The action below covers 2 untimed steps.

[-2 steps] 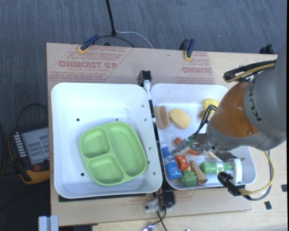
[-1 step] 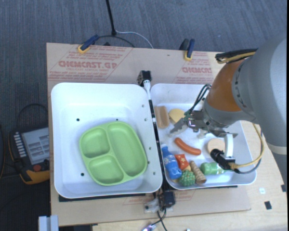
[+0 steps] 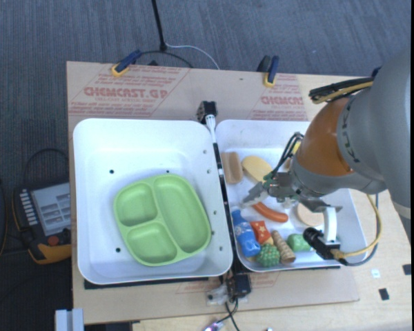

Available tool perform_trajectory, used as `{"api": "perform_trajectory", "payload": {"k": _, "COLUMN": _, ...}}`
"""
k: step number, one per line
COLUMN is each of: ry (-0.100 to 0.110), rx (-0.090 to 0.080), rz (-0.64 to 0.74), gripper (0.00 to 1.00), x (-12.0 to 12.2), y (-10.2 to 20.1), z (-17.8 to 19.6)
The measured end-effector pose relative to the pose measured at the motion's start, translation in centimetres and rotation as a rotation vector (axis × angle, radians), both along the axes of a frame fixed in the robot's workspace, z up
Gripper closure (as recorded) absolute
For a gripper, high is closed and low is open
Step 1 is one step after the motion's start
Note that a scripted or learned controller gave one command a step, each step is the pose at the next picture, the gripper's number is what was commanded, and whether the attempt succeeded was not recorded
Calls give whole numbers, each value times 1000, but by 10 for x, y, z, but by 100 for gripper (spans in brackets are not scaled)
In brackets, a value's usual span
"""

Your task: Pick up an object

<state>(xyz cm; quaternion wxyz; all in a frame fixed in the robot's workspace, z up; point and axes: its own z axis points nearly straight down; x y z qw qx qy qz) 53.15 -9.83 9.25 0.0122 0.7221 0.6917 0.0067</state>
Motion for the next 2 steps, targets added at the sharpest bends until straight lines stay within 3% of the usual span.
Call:
{"api": "perform_trajectory", "payload": {"k": 1, "ry": 2, "rx": 5, "rz": 1, "gripper": 100, "x": 1, "y": 1, "z": 11}}
{"api": "perform_trajectory", "payload": {"k": 2, "ry": 28, "rx": 11, "rz": -200, "gripper": 100, "x": -48, "y": 62, "z": 91}}
